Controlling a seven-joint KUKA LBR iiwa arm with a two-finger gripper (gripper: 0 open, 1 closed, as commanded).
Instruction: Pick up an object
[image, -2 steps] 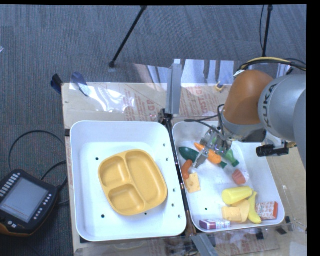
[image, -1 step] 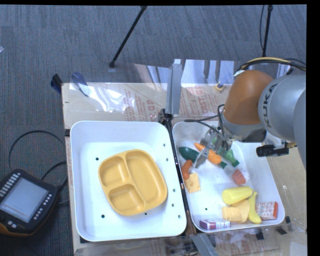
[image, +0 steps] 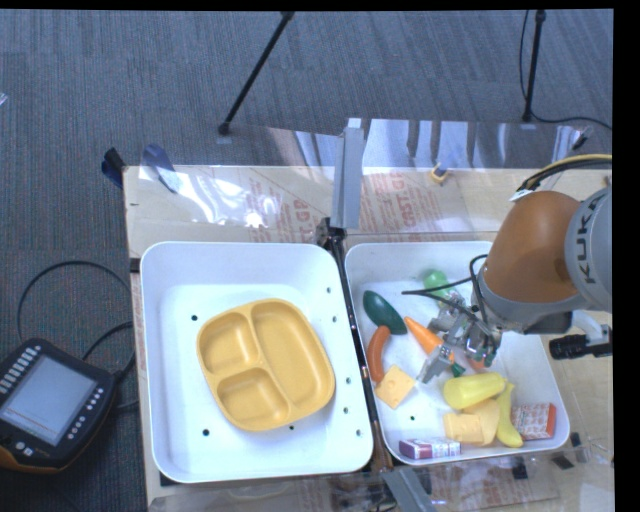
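Note:
My gripper is low in the right bin, near its middle, with the grey and orange arm coming in from the right. Its fingers stand open and point down-left. A small orange carrot lies slanted right at the fingers, its right end between them, resting on the bin floor. Close by are a dark green pepper, a red-orange sausage, a yellow cheese wedge and a yellow pepper.
A green ball sits at the back of the right bin. Yellow blocks, a banana, a red packet and a pink-white box crowd its front. The left bin holds a yellow divided plate.

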